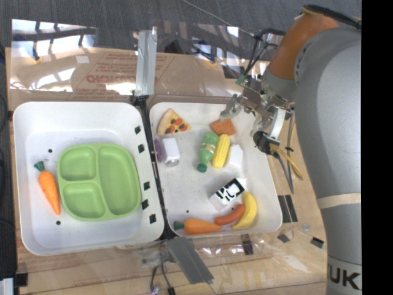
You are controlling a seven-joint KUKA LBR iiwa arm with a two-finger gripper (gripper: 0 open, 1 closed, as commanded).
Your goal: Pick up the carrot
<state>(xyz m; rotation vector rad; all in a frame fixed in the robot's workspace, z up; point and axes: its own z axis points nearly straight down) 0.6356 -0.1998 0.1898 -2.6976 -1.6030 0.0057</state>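
Observation:
An orange carrot [49,190] with a green top lies in the left bin [24,226], between the bin's left wall and a green divided plate [98,181]. A second orange carrot [201,227] lies along the front wall of the right bin [270,183], next to a red sausage [229,216]. My gripper [246,121] hangs over the far right part of the right bin, just right of a brown cracker [223,127]. Its fingers stand apart with nothing between them. It is far from both carrots.
The right bin also holds a pizza slice [172,123], a green bottle [206,150], corn [221,150], a white block [170,151], a black-and-white box [228,192] and a banana [248,209]. The grey arm [331,134] fills the right side.

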